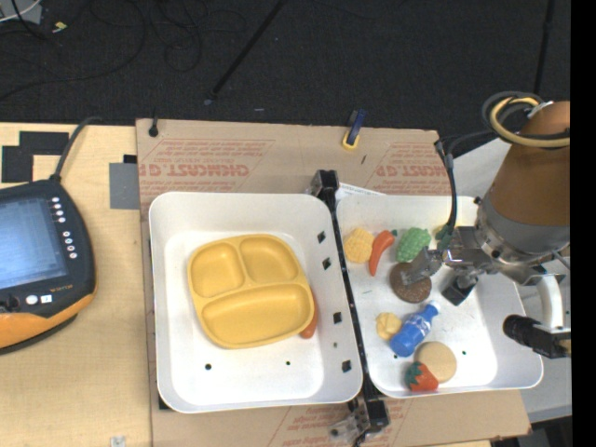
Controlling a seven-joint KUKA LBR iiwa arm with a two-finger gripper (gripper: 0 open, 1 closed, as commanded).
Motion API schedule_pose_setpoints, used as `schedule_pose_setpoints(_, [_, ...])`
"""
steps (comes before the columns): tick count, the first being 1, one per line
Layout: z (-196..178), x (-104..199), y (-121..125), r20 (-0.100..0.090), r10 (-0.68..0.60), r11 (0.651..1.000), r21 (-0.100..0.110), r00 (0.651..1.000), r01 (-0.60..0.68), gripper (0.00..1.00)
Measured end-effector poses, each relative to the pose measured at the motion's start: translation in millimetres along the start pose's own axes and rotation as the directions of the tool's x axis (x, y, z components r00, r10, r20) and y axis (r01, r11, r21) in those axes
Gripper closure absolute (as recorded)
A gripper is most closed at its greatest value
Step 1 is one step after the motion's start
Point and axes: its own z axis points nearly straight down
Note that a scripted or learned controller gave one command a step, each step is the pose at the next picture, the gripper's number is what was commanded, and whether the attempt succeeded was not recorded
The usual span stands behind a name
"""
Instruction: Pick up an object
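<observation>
Reaching in from 3 o'clock, the gripper [438, 266] hung low over the right bin [507, 366], just above a brown disc [411, 285]; whether its fingers gripped anything could not be told. At 6 o'clock lay a blue bottle [413, 330].

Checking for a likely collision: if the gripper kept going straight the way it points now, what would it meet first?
Most likely the brown round object: the gripper points leftward and down in the right bin, with its tip right at that object's upper edge. Height is hard to judge from above, so contact is uncertain.
</observation>
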Motion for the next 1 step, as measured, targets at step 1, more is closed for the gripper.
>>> schedule_pose_setpoints(1, [135.4, -39.3, -29.7, -0.001, 0.004, 1.000, 0.008, 1.000, -0.004, 0.00])
